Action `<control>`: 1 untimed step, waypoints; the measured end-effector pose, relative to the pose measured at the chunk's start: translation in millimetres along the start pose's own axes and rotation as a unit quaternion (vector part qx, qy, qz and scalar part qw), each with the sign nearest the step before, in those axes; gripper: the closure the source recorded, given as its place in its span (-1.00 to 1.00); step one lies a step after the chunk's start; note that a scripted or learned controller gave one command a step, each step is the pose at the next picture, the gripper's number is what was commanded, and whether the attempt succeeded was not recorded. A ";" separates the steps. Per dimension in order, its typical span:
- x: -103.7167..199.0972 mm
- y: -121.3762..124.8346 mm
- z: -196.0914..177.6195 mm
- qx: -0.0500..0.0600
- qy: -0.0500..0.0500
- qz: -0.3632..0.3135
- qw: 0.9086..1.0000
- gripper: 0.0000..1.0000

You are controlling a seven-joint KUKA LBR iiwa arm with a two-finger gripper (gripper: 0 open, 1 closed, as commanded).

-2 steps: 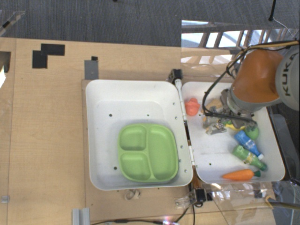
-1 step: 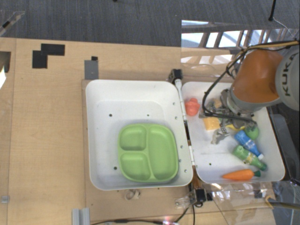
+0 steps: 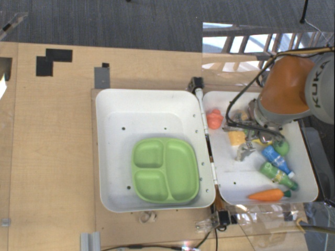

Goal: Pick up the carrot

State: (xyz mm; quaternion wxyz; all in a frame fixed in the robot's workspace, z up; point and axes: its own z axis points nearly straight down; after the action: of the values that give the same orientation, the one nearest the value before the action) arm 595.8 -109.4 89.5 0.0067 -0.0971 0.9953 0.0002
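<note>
- The grey arm with its orange band (image 3: 285, 85) is reaching in from the right edge of the frame and hanging over the upper middle of the right-hand shallow white bin (image 3: 230, 179).
- The two-finger metal gripper (image 3: 248, 148) is pointing down toward the bin floor just below a small yellow block (image 3: 237, 137); whether it is released or clenched I cannot tell, and nothing is showing as grasped.
- The orange plastic carrot with a green stub end (image 3: 268, 195) is lying on its side near the lower wall of the right bin, at the lower right of the frame, well apart from the gripper.
- A blue bottle with a white label (image 3: 276, 158) is lying tilted just right of the gripper, with a green bottle (image 3: 277, 174) lying just below it, between the blue one and the carrot.
- A small green round piece (image 3: 283, 147) is sitting partly behind the wrist, near the blue bottle's top end.
- A pinkish-red rounded toy (image 3: 214, 119) is resting against the right bin's left wall.
- A light green plastic plate with three compartments (image 3: 165, 169) is lying in the lower middle of the left-hand shallow white bin (image 3: 141, 106).
</note>
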 end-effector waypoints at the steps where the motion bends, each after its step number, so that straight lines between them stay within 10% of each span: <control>1: -7.6 17.0 -0.2 0.001 -0.001 -0.002 1.000 -1.00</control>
State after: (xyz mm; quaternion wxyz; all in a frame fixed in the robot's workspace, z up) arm 600.0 -91.2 89.7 0.0077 -0.0991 0.9950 -0.0008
